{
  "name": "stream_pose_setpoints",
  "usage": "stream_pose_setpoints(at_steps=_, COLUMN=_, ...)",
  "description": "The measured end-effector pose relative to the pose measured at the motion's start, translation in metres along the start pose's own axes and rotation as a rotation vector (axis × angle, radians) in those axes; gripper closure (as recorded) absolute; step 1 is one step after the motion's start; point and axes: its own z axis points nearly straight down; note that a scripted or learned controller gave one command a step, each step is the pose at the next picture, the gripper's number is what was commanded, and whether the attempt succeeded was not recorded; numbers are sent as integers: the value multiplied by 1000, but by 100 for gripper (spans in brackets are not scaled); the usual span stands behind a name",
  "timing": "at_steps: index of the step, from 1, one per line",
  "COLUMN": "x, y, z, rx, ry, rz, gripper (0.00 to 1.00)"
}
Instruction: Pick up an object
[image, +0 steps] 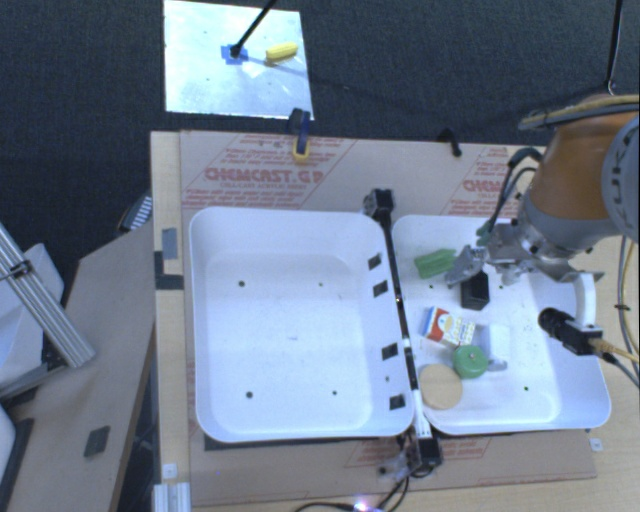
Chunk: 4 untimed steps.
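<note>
Objects: a green block, a small red and white box, a green round lid and a tan wooden disc all lie in the right bin.
Green block: near the bin's far left corner, just left of the tool.
Red and white box: on the bin floor below the tool, touching a clear wrapper to its right.
Green round lid: just below the box, resting on the wrapper's edge.
Wooden disc: close to the bin's near left corner, beside the lid.
Tool: down inside the right bin, its dark tip between the green block and the box; whether its fingers stand apart or together, I cannot tell.
Arm: grey with an orange band, reaching in from the right above the bin.
Left bin: white, beside the right one, joined along a black clipped seam.
Tabletop: carries both bins on a printed board.
</note>
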Motion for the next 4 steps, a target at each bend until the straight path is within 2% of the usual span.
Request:
stream_pose_setpoints(at_steps=1, x=-27, y=-37, z=95, rx=-12, ry=-3, rz=0, gripper=0)
stream_pose_setpoints(at_steps=3, x=9, y=62, z=108, rx=-1, ry=0, rz=-2, gripper=0)
stream_pose_setpoints(at_steps=4, x=7, y=85, z=110, rx=52, ry=6, rz=11, gripper=0)
